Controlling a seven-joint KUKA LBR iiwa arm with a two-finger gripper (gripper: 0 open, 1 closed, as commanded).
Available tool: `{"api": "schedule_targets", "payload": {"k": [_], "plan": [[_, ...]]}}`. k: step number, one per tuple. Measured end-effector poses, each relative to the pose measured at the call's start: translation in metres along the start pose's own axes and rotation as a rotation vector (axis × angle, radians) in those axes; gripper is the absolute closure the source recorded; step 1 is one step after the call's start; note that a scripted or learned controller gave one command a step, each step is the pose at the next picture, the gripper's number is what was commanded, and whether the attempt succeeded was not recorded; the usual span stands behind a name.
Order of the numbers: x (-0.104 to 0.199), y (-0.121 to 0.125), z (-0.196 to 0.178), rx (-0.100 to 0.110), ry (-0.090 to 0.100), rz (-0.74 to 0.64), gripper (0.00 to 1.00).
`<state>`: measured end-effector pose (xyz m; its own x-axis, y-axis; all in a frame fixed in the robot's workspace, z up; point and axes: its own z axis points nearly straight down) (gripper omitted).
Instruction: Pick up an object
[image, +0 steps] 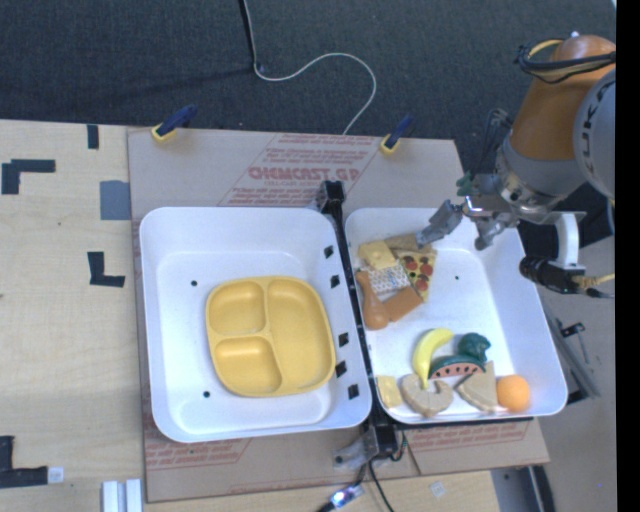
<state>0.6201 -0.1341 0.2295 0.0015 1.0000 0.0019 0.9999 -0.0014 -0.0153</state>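
My gripper (463, 226) hangs over the far edge of the right bin (520, 300), open, with nothing between its fingers (436, 226). Just left of and below it lies a cluster of toy food: a pale cheese block (377, 254), a pizza slice (417, 270) and a brown bread piece (385, 305). Nearer the front of that bin lie a yellow banana (432, 350), a green-and-red watermelon slice (466, 357), tan bread slices (425, 396) and an orange (513, 392).
The left bin (165, 300) holds a yellow divided plate (268, 335). Black clips (330, 195) join the bins along the middle. Both bins rest on cardboard (290, 165) held by blue and yellow clamps; a white cable (315, 65) trails behind.
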Motion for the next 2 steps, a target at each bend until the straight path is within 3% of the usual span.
{"api": "schedule_targets", "payload": {"k": [1,2], "plan": [[0.000,0.002,-0.009,-0.013,-0.002,-0.003,0.00],[0.000,0.005,0.034,-0.011,-0.003,-0.004,0.00]]}}
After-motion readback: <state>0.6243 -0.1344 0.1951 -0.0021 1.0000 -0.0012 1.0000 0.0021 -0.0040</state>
